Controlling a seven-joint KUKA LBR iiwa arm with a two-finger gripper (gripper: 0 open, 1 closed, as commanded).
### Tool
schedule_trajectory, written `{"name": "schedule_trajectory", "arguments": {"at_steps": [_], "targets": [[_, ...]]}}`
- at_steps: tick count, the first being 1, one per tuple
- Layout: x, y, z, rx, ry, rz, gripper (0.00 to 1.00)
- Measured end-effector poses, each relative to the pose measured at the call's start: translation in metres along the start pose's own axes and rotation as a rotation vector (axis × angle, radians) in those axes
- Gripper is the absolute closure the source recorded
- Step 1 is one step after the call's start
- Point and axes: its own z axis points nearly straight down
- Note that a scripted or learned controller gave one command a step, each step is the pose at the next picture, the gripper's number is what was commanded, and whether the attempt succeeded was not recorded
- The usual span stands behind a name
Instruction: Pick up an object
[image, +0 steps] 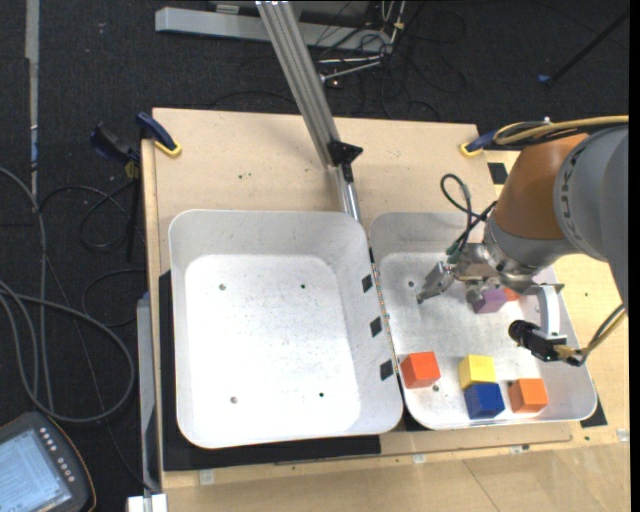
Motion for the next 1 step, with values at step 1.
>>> {"name": "schedule_trajectory", "arguments": {"at_steps": [1], "targets": [[-0.0006, 0.0023, -0.0148, -0.009, -0.002, 0.0, 1.0]]}}
